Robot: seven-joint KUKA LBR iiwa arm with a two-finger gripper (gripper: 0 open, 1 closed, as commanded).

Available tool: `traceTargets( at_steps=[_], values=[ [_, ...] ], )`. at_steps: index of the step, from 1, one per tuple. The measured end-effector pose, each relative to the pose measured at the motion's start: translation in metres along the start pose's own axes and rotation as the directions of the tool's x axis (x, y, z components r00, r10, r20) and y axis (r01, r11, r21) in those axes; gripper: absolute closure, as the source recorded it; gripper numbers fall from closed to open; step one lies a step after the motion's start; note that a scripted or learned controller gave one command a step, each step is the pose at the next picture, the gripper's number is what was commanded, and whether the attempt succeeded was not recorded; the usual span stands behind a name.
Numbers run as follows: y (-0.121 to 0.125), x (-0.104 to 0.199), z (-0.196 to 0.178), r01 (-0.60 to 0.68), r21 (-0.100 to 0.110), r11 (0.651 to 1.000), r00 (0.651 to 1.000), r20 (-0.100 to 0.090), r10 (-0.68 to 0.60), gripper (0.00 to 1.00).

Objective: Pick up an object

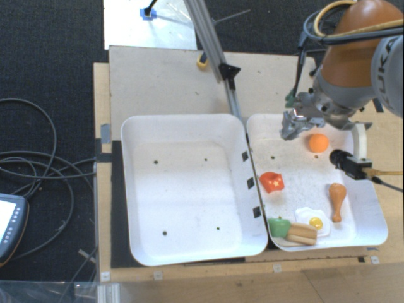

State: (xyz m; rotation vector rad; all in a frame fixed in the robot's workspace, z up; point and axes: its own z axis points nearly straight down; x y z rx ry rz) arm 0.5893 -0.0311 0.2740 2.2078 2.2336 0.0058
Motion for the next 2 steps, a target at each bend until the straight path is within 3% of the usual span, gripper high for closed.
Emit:
traceTargets(
  at_steps=[1,2],
  values=[
    [0.014,0.052,-0.002,-0.001,0.000,1.000,1.000,0.000,0.001,1.00],
    [0.027,0.100,0.020,-0.002,0.002,1.000,1.000,0.000,0.002,1.00]
  ],
)
